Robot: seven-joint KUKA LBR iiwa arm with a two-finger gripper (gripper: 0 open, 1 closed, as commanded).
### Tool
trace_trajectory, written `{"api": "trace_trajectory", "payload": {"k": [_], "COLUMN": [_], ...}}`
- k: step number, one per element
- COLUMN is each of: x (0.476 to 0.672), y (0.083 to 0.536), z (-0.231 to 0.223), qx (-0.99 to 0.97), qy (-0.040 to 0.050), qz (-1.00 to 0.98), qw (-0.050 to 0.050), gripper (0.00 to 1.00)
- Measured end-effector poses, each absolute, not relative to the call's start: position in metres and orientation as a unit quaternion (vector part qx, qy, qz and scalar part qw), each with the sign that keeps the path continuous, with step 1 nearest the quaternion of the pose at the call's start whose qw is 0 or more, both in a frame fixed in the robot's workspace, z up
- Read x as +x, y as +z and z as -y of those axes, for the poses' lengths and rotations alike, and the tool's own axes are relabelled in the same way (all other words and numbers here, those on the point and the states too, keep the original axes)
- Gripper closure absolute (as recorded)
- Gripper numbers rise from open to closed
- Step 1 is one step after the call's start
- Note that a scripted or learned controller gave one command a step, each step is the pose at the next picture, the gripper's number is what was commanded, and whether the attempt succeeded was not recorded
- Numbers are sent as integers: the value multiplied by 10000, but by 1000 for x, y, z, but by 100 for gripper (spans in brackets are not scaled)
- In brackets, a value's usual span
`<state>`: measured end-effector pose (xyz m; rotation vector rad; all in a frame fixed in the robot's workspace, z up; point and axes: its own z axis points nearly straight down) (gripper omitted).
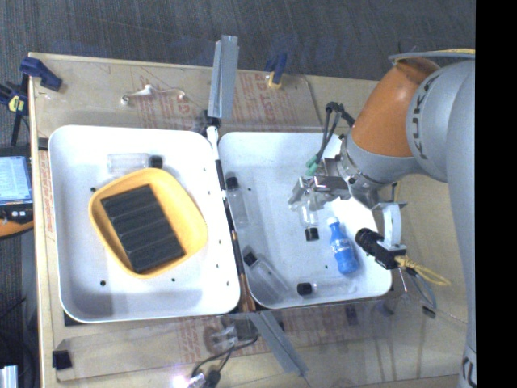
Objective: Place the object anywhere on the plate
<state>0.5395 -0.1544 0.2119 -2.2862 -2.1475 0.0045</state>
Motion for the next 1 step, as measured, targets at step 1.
{"api": "trace_trajectory", "payload": {"k": [1], "x": [540], "y": [212], "z": [154], "qx": [-7288], "qy": [14], "qz": [6847], "qw": [24], "gripper": [0]}}
